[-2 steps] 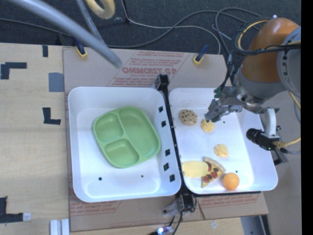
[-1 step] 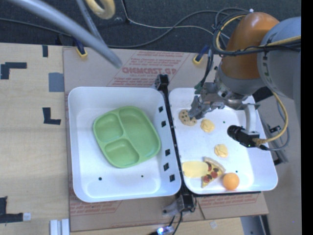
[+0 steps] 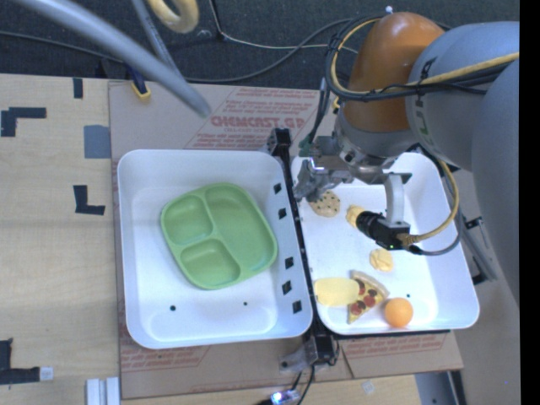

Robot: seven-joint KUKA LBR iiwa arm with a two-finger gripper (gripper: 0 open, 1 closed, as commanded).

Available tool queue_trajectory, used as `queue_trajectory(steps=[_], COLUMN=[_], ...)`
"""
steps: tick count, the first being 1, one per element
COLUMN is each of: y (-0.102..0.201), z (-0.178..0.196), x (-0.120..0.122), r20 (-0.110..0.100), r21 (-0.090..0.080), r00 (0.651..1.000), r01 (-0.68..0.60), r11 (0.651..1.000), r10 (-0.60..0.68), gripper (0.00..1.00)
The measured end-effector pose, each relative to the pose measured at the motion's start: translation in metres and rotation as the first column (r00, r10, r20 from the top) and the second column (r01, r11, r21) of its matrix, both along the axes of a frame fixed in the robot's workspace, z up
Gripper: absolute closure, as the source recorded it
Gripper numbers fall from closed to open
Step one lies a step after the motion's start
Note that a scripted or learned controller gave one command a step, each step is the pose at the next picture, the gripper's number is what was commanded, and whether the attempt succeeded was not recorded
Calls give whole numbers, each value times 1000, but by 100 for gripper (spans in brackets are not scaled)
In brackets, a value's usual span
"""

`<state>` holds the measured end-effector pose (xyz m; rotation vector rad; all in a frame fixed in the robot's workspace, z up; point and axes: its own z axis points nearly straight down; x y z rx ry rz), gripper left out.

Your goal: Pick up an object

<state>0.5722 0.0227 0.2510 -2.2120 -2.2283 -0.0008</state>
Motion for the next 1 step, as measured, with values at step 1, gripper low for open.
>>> queue_trajectory(steps=[1], y=[56], z=[-19], x=[-1], r20=[-3], r21=[-2], r00=[1000], r01=[1], r11=[1000], r10=[-1], gripper=[100])
